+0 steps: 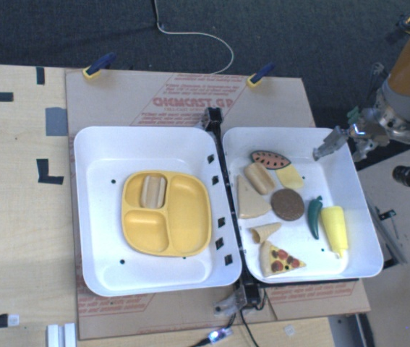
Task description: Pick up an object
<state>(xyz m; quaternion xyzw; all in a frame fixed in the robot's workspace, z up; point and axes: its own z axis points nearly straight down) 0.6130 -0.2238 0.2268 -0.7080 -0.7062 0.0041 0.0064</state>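
Several toy foods in right bin (pixel 369 262): yellow corn (pixel 335 228), green pepper (pixel 314 216).

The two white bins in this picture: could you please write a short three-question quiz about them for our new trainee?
1. True or false: the yellow divided plate lies in the left bin.
2. Which item lies nearest the right bin's front edge? A. watermelon slice B. pizza slice C. brown round patty
3. Fill in: the green pepper lies directly beside the yellow ____.

Key
1. True; a small tan piece sits in one of its compartments.
2. B.
3. Corn. The gripper hovers at the right bin's far right corner, with none of the items between its fingers.
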